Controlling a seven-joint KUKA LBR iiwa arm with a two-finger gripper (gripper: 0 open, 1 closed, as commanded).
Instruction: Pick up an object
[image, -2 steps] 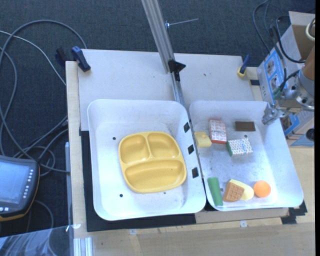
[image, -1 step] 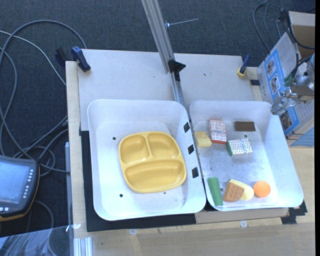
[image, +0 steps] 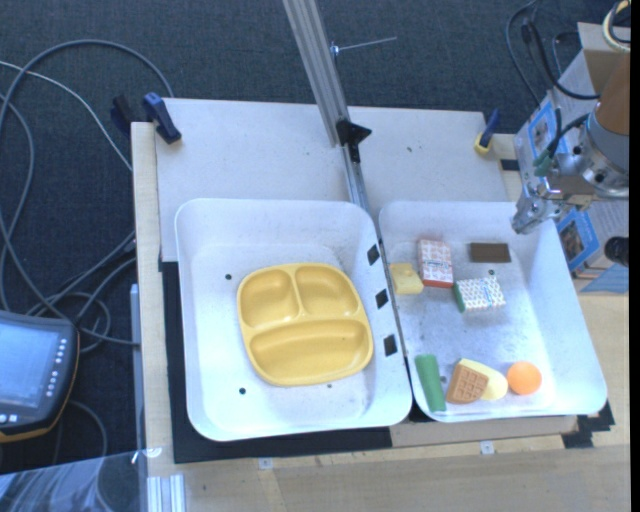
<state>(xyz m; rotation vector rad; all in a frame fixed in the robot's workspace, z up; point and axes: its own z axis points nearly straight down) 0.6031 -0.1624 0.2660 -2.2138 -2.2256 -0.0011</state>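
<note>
The gripper (image: 528, 215) hung at the upper right corner of the right bin (image: 560, 310), above its rim, with the grey arm (image: 610, 140) reaching in from the right edge. It carried nothing, and whether it was spread or pressed together could not be told from this view.

The right bin held all the loose things. A small brown block (image: 489, 253) lay near the far wall, just left of and below the gripper and apart from it. To its left stood a red and white box (image: 435, 262), and touching that box's left side lay a pale yellow piece (image: 406, 278) close to the bin's left wall. A green and white patterned box (image: 480, 294) sat just beside the red one, toward the middle of the bin. Along the near wall lay a green stick (image: 429, 381) at the left, then a waffle-like piece (image: 467, 383) leaning against a yellow lump (image: 492, 383), and an orange ball (image: 524, 378) just to the right of those.

The left bin (image: 200, 300) held a yellow divided plate (image: 303, 324) with three compartments, lying flat near its middle.

Both bins rested on the bench (image: 250, 150). A grey metal rail (image: 318, 60) ran down from the top toward the gap between the bins, and dark cables (image: 60, 200) lay on the floor to the left.
</note>
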